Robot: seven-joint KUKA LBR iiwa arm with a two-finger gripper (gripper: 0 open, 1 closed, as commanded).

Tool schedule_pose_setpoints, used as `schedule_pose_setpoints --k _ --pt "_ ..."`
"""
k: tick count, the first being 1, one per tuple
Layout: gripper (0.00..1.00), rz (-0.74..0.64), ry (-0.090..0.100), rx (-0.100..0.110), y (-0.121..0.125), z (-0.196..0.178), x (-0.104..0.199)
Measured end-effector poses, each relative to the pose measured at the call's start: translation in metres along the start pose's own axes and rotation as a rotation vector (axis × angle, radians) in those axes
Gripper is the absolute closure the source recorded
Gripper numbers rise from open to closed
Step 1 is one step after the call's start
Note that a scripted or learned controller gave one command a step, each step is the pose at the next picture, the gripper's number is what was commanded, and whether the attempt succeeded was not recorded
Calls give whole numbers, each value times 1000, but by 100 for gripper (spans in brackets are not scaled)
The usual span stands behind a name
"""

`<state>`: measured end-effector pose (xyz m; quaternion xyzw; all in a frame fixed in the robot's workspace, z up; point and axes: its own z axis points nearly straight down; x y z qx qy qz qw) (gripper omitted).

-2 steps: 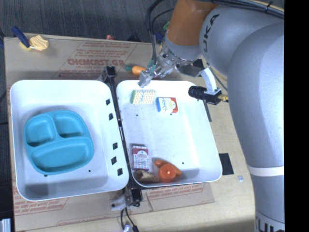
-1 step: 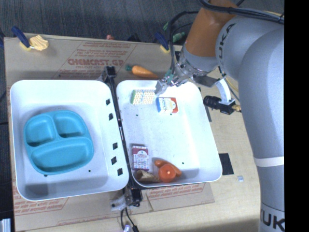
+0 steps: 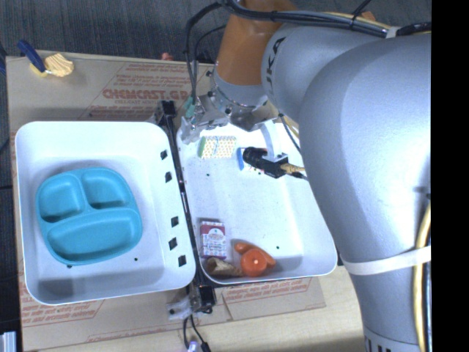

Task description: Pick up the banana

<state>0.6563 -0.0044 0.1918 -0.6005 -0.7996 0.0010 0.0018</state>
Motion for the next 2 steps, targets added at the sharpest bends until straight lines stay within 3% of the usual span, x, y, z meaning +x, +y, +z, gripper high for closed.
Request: schedule_pose_setpoints --k 1,2 --pt "100 184 0 -1 20 -6 151" --pt "100 158 -1 1 -44 -13 127"
